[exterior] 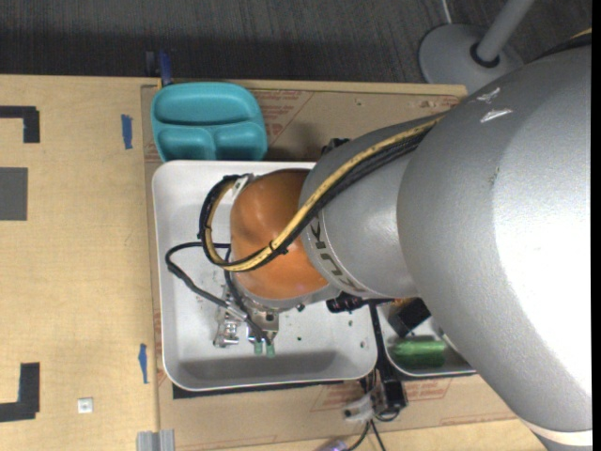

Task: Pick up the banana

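While the arm [451,242] covers most of the left bin [178,252], the gripper [246,332] hangs low over its floor; finger spacing I cannot tell. Any banana probably lies beneath the wrist, so direction and axis stay unknown.

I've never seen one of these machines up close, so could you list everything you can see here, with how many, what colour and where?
White bin: one fully seen, white, on the bench left of centre, under the arm.
Second bin: one, white, only a corner seen at lower right.
Green object: one, green, in the second bin; too hidden to name.
Teal tray: one, teal, with compartments, just beyond the white bin.
Bench: one, tan, with black marks and blue tape.
Grey stand: one, grey, on the floor at top right.
Arm: one, grey with an orange band and cables.
Hand: one, metal, low in the white bin.
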Robot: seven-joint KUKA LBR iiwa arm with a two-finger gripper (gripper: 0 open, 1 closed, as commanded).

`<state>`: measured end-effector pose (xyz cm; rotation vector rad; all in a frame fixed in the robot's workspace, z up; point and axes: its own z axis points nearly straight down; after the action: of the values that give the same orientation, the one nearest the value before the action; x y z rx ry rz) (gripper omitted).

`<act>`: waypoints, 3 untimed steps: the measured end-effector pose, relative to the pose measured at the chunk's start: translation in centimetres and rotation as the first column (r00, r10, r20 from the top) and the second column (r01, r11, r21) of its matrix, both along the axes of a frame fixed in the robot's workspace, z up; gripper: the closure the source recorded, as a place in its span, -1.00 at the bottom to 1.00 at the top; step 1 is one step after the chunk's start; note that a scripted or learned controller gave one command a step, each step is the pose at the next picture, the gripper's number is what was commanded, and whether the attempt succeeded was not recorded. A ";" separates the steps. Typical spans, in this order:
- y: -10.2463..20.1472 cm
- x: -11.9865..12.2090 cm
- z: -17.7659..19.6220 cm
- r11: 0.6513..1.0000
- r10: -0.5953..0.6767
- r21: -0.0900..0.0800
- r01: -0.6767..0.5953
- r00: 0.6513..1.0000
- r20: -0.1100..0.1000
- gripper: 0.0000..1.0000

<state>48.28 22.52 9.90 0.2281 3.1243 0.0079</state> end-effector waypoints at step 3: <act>0.0 -0.1 -1.0 0.990 0.142 -0.002 -0.142 0.990 -0.003 1.00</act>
<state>48.19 22.53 8.93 0.0047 3.1353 0.0049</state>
